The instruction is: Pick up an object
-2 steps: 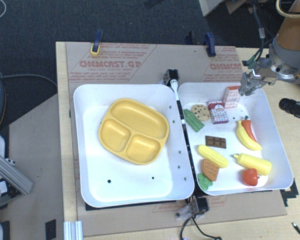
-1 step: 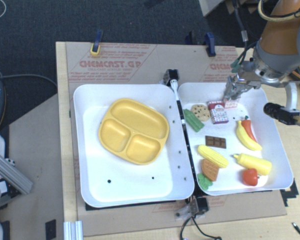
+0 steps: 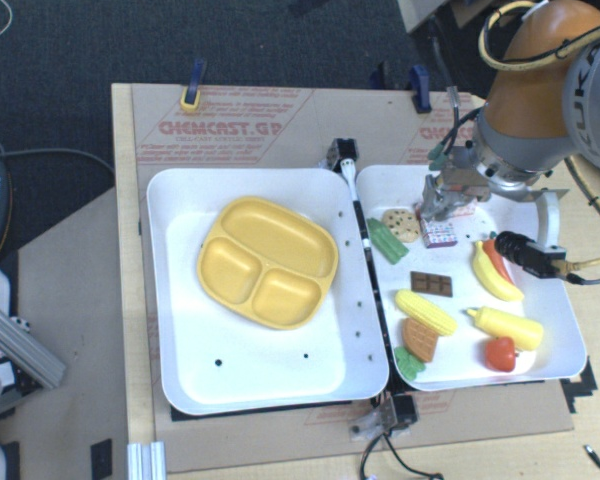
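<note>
My gripper (image 3: 441, 211) hangs over the back of the right bin (image 3: 570, 320), just above a small white and pink box (image 3: 439, 234). A cookie (image 3: 402, 224) and a green piece (image 3: 387, 240) lie to the left of the box. Nearer the front are a brown chocolate bar (image 3: 431, 285), a corn cob (image 3: 426, 312), a banana (image 3: 492, 274) with a red piece beside it, a yellow bottle (image 3: 507, 325), a red tomato (image 3: 500, 354) and an orange-brown piece (image 3: 419, 340). I see nothing held between the fingers.
The left bin (image 3: 180, 298) holds a yellow divided plate (image 3: 267, 261). A black divider strip (image 3: 365, 258) runs between the two bins. The grey and orange arm (image 3: 540, 78) comes in from the upper right over the right bin's back corner.
</note>
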Controlling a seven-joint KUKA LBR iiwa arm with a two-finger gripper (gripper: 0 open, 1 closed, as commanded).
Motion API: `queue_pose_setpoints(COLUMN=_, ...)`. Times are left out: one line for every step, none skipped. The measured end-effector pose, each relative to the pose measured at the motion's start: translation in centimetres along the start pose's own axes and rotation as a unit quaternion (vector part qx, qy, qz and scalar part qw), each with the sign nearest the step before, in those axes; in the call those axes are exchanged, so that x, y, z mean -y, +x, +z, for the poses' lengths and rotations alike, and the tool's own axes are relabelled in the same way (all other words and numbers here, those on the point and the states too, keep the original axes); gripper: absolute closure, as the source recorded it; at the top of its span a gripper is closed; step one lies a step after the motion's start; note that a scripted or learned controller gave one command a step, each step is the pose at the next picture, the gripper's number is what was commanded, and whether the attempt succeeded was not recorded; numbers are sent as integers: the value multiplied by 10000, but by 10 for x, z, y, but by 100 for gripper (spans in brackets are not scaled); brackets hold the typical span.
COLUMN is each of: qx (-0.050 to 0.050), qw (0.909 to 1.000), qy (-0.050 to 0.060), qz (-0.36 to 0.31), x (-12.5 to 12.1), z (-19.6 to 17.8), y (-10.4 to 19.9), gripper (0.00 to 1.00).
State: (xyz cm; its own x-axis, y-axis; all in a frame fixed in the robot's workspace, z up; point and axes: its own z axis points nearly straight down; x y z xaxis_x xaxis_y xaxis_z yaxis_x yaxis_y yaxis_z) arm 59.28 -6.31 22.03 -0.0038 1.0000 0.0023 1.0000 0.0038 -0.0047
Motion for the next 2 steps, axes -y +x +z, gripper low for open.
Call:
queue_pose_setpoints(qx=0, qw=10000, qy=-6, qz=-2, x=16, z=-1, y=43, gripper=100)
queue_pose_setpoints(qx=-3, qw=10000, qy=-6, qz=-6, x=42, z=-13, y=89, gripper=100)
